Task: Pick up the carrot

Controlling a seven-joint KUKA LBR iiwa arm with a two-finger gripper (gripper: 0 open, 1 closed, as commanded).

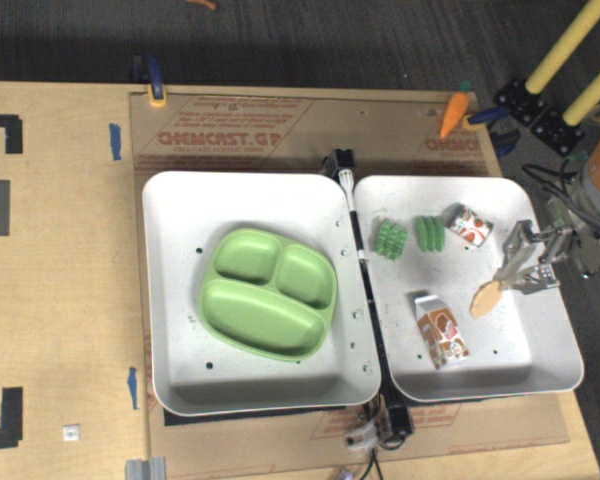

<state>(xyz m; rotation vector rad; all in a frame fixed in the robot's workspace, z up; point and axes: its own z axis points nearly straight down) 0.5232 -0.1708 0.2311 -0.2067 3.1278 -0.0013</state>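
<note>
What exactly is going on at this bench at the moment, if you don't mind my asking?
A robot arm reaches in from the right over the right bin. Its gripper hangs just above a small orange-tan item, apparently the carrot, which lies on the bin floor, not yet lifted. Two green pieces and two small packets lie nearby. The left bin holds a green divided plate.
</note>
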